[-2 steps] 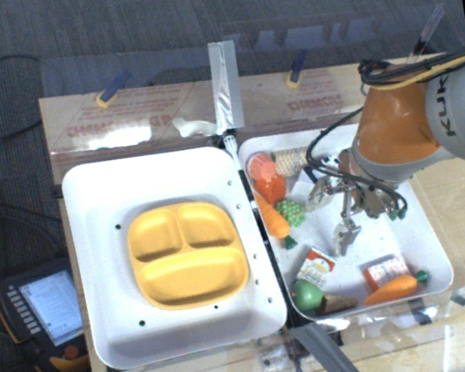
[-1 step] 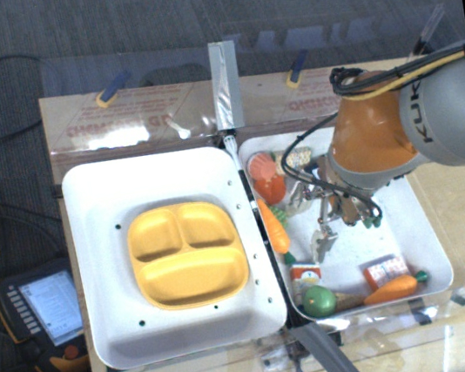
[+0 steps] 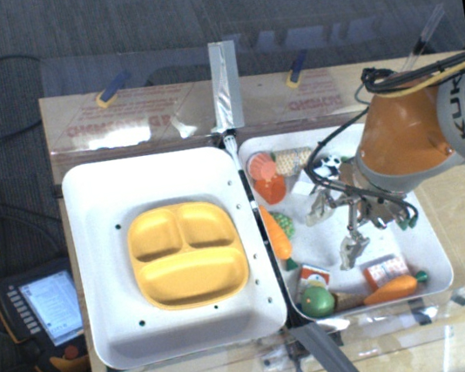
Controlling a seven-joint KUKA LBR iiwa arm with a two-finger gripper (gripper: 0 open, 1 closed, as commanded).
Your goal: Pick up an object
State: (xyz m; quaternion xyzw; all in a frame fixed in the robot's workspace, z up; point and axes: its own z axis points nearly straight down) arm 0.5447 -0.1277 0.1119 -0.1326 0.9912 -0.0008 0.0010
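My gripper [image 3: 337, 227] hangs over the middle of the right bin [image 3: 430, 231], below the orange wrist band. Its metal fingers stand open, one fingertip [image 3: 319, 205] toward the bin's left and the other [image 3: 351, 253] toward the front, with only white bin floor between them. Left of it lie a red-orange cup [image 3: 266, 177], a corn cob [image 3: 295, 159] and a carrot [image 3: 277, 233]. Along the front edge sit a green round fruit [image 3: 318, 301], a small red box [image 3: 313, 277], a red-and-white can [image 3: 384, 270] and a second carrot [image 3: 394, 289].
The left bin [image 3: 94, 204] holds a yellow divided plate [image 3: 187, 252]. A metal post [image 3: 225, 85] stands at the back between the bins. Black cables [image 3: 343, 131] hang from the wrist over the right bin's back.
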